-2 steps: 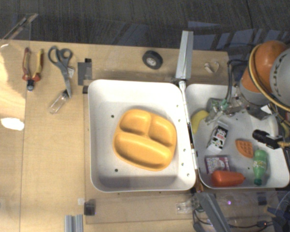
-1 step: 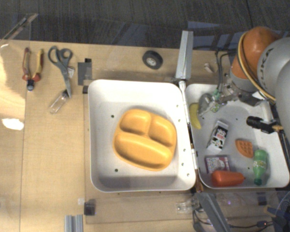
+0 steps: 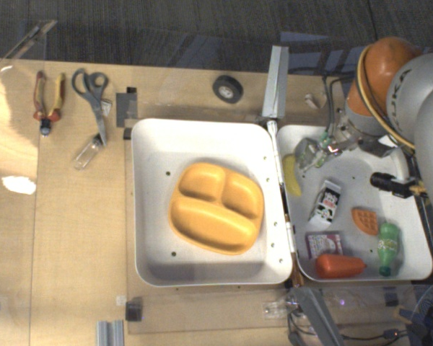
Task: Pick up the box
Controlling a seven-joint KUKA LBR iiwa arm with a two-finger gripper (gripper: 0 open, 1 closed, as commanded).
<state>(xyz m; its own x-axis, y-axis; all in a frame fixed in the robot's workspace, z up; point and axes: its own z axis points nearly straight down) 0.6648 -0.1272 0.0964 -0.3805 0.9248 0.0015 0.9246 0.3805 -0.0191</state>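
**Arm over the right bin**

Wooden bench (image 3: 72, 251) holds two white bins. A big yellow lumpy block (image 3: 216, 206) fills the left white bin (image 3: 151, 193). The small black-and-white box (image 3: 327, 201) lies flat in the middle of the right white bin (image 3: 411, 265). The gripper (image 3: 312, 152) hangs above that bin's top left corner, near the box but apart; I cannot tell how wide it is open.

A large yellow moulded tray insert (image 3: 216, 206) lies in the left bin (image 3: 151, 265). In the right bin (image 3: 418, 269) lie a banana (image 3: 292, 176), a waffle-patterned orange piece (image 3: 365, 220), a green bottle (image 3: 387, 248) and a carrot (image 3: 339, 266). On the surface (image 3: 58, 251) lie pliers (image 3: 47, 101), scissors (image 3: 94, 96) and a tape roll (image 3: 228, 89).
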